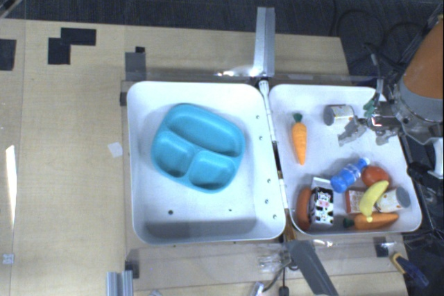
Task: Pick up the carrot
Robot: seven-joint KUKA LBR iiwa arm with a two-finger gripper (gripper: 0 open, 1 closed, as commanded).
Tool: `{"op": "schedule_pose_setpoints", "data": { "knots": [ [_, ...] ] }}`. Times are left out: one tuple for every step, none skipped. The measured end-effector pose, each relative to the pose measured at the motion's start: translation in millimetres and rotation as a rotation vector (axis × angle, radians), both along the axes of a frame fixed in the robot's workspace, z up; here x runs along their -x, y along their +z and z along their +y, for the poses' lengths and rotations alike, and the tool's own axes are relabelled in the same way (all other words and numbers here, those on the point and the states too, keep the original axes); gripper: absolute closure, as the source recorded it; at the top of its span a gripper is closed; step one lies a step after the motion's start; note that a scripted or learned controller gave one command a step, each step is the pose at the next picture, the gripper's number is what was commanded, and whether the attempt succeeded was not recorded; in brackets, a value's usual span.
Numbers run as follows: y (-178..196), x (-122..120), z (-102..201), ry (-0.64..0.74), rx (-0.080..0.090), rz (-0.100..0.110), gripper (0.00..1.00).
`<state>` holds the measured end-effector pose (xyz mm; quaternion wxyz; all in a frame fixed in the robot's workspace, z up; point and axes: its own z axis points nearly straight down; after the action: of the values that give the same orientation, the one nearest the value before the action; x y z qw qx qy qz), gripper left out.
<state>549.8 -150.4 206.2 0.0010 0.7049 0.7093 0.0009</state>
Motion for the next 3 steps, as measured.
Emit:
{"op": "schedule_pose_setpoints", "data": {
  "knots": [
    [-32.8,-39.2,-30.9,0.331,0.003,-0.004,0.00],
    [-83.1,-60.5,32.1,0.588,0.002,-0.003,0.00],
    [-116.4,-62.8,57.4,0.746,0.006,-0.009,0.00]
  ]
}}
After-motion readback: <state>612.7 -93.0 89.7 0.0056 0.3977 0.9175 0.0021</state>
